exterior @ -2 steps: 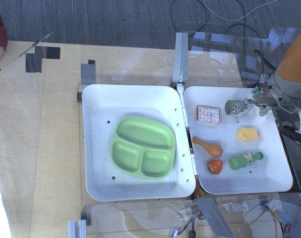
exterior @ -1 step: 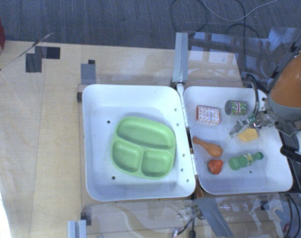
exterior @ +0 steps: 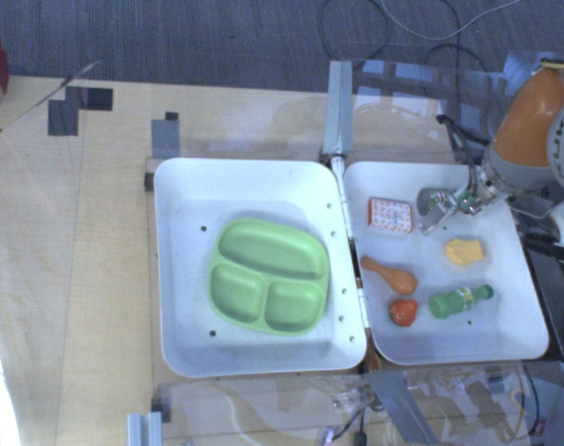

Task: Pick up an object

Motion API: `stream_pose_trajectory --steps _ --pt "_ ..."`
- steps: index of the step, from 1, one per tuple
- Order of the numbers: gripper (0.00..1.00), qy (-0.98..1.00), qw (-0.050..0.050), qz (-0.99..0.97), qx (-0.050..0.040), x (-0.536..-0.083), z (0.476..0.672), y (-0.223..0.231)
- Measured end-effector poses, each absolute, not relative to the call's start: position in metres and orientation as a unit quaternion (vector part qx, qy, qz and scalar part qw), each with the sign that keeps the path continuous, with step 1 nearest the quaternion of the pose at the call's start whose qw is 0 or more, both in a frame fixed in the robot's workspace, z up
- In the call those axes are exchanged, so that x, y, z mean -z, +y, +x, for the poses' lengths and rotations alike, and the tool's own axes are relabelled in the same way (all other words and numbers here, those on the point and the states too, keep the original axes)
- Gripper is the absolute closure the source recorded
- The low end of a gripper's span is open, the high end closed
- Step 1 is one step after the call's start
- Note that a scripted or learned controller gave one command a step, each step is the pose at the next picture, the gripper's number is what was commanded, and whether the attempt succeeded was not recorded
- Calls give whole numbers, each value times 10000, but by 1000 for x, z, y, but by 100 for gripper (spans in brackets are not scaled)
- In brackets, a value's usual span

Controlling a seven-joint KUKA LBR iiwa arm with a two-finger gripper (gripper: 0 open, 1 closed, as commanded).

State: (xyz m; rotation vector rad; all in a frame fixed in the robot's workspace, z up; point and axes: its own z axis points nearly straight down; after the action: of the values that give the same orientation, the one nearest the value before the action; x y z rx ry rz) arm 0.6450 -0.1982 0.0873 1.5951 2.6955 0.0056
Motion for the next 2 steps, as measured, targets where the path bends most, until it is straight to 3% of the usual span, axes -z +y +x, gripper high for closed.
stream_pose_trajectory --steps 1,2 --pt "100 8609 70 5088 -29 -98 647 -198" --pt "0 8608 72 5089 -31 -98 647 -197"
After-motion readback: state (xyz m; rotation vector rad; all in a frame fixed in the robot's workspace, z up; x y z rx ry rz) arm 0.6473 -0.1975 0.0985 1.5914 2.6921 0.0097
